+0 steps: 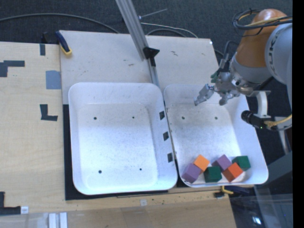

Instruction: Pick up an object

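The gripper (pixel 211 97) is hanging over the upper part of the right bin (pixel 247 132), right of frame centre, its fingers spread apart and gripping nothing. The blocks are sitting bunched at that bin's lower edge: orange block (pixel 201 162), purple block (pixel 191 173), green block (pixel 213 174).

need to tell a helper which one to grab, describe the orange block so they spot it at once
Look in the right-hand white bin, at the cluster of small blocks along its near edge. The orange block sits at the cluster's upper left, next to the purple block; it is plain light orange, unlike the redder block further right.
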You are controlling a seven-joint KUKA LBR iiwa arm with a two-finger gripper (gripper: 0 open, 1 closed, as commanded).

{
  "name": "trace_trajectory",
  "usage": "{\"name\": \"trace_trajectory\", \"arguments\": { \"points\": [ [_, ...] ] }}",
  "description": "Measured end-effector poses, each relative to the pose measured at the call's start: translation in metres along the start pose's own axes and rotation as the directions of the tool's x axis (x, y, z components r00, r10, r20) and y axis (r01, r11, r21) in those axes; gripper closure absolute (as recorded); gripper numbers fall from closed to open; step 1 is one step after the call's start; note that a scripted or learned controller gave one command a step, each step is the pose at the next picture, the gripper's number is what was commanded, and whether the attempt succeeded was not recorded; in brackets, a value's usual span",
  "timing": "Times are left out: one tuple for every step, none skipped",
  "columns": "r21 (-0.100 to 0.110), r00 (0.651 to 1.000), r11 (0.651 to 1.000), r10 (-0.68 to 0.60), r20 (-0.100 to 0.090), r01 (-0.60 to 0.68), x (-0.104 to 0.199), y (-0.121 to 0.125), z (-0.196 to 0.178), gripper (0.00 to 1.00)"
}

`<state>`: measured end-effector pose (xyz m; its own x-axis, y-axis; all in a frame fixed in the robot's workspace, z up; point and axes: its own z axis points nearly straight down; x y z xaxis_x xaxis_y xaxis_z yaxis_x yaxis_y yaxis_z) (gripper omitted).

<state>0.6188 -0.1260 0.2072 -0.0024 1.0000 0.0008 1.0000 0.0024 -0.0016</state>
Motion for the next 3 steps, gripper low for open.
{"name": "trace_trajectory", "arguments": {
  "points": [
    [0.006, 1.0, 1.0, 0.003, 0.001, -0.003, -0.031, -0.014, 0.12, 0.0],
    [0.001, 1.0, 1.0, 0.0, 0.0, 0.0, -0.03, -0.012, 0.106, 1.0],
    [0.002, 1.0, 1.0, 0.002, 0.001, -0.002, -0.024, -0.06, 0.116, 1.0]
  ]
}}
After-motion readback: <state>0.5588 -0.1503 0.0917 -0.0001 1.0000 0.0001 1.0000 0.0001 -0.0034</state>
